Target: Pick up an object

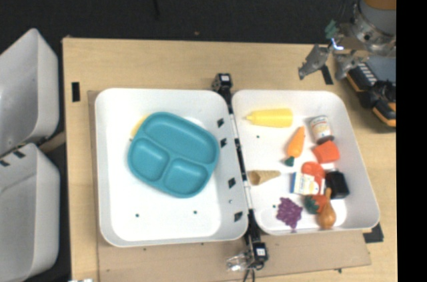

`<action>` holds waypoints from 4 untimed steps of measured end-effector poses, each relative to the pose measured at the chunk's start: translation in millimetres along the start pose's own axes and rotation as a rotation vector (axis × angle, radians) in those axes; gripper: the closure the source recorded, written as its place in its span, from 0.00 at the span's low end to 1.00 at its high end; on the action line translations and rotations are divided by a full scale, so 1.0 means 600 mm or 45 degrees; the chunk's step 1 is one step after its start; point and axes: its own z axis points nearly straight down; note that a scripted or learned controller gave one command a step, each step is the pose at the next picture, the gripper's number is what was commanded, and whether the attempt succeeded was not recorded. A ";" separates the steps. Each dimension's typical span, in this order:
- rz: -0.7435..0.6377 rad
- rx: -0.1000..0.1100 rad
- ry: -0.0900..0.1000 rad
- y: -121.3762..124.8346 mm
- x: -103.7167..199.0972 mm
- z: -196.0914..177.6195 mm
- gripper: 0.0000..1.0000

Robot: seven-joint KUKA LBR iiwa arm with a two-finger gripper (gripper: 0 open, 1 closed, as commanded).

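My gripper (316,71) hangs above the bench just past the far edge of the right bin (357,141), with its fingers spread open and nothing between them. In that bin lie a yellow squeeze bottle (270,117), an orange carrot (296,141), a small jar (319,129), an orange block (326,153), a tan cone (263,177), purple grapes (289,212), a black block (336,185), a red and white carton (308,179) and a brown pear-shaped piece (325,215). None of them touches the gripper.
The left bin (113,207) holds a blue divided plate (173,154) with a yellow thing (137,127) poking out from under its left edge. A hinge ridge (235,161) separates the bins. White boxes (23,114) stand at the left.
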 end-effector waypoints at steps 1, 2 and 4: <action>0.005 0.007 -0.001 -0.001 0.001 0.105 0.00; 0.006 0.006 -0.001 -0.007 0.003 0.176 0.00; 0.004 -0.012 0.004 0.006 0.007 0.332 0.00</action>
